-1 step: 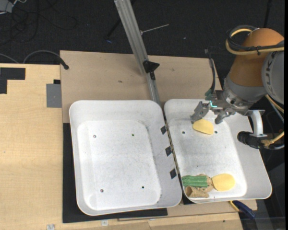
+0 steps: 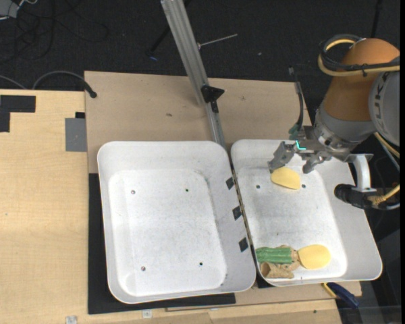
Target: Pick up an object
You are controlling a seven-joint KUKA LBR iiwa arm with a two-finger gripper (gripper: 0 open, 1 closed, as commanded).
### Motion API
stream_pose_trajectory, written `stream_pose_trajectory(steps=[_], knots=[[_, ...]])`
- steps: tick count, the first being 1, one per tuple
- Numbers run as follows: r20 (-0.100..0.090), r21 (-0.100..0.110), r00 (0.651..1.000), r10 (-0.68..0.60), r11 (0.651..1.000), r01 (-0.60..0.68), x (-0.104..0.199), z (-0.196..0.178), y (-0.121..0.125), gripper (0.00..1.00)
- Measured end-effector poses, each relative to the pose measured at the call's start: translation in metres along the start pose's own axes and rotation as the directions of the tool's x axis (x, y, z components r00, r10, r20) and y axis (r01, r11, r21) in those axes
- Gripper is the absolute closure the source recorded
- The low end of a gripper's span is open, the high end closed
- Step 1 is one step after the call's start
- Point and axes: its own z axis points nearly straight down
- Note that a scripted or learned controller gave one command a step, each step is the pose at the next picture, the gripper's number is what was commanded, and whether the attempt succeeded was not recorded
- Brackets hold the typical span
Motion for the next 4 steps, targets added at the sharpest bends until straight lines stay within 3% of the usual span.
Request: stream_pose_trajectory(steps=[2,3,4], knots=[[0.000,0.007,1.000,0.001,1.000,-0.001,0.001,0.108,-0.004,0.00],[0.000,0.000,1.000,0.003,1.000,-0.003,0.001,0.110,-0.004,0.00],[0.000,0.000,1.000,0.010,1.000,-0.010,0.000,0.101,-0.004,1.00]])
